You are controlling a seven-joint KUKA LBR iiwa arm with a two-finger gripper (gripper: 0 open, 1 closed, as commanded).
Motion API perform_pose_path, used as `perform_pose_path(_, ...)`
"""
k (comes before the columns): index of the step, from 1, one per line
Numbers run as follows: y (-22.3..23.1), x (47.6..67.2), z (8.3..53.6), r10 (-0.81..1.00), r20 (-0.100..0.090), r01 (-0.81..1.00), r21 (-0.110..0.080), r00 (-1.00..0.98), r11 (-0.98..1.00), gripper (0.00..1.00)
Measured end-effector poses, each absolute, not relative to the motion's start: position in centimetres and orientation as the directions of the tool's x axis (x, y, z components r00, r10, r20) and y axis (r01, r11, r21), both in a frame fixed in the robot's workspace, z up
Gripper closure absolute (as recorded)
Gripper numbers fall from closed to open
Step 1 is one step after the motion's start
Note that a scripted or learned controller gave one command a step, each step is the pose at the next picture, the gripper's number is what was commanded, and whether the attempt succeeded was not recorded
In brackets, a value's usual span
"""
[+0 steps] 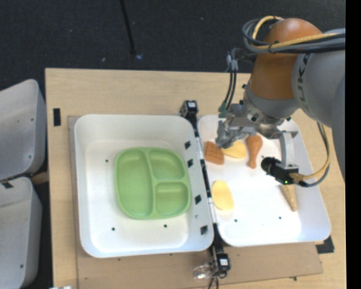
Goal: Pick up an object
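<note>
Gripper (227, 138) low in the right bin (313, 221), at its far-left corner, over the toy foods; finger state we cannot tell; nearest are a brown piece (214, 154) and pale slice (235, 152); we judge descent underway; closing comes next.

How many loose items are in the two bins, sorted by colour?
Green: 1, the divided plate in the left bin.
Orange-brown: 2, a bread-like piece and a drumstick.
Yellow: 2, an oval piece and a slice.
Tan: 1, a cone.
Total: 6.
</note>
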State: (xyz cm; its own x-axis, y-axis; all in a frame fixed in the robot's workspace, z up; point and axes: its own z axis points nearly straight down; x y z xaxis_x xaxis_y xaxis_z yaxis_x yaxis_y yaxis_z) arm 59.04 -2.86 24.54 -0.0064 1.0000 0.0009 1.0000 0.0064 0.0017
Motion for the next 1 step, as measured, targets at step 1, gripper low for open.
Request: perform_pose_path(1,2.41,60.4,25.49,1.0,0.001,1.0,0.003,-0.007,0.007,1.0)
